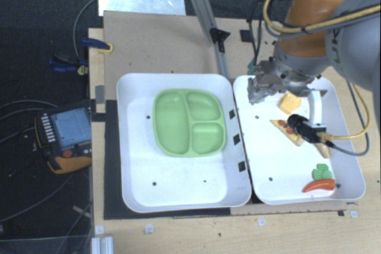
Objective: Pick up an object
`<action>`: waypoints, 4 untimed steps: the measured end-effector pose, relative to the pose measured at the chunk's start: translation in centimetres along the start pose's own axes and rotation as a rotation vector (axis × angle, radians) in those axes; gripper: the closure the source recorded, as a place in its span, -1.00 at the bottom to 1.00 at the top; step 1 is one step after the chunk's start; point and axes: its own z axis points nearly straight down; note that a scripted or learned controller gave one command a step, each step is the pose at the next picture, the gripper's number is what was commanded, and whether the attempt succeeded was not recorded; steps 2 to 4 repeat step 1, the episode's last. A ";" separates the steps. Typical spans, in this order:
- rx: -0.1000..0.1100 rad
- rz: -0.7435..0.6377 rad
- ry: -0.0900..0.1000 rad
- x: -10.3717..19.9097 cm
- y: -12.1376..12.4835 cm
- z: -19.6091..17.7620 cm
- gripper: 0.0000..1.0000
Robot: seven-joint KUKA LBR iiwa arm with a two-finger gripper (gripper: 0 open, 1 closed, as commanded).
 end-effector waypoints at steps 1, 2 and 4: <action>0.001 0.001 -0.001 4.8 1.0 1.3 1.00; 0.001 0.001 -0.001 4.8 1.0 1.3 1.00; 0.001 0.001 -0.001 4.8 1.0 1.3 1.00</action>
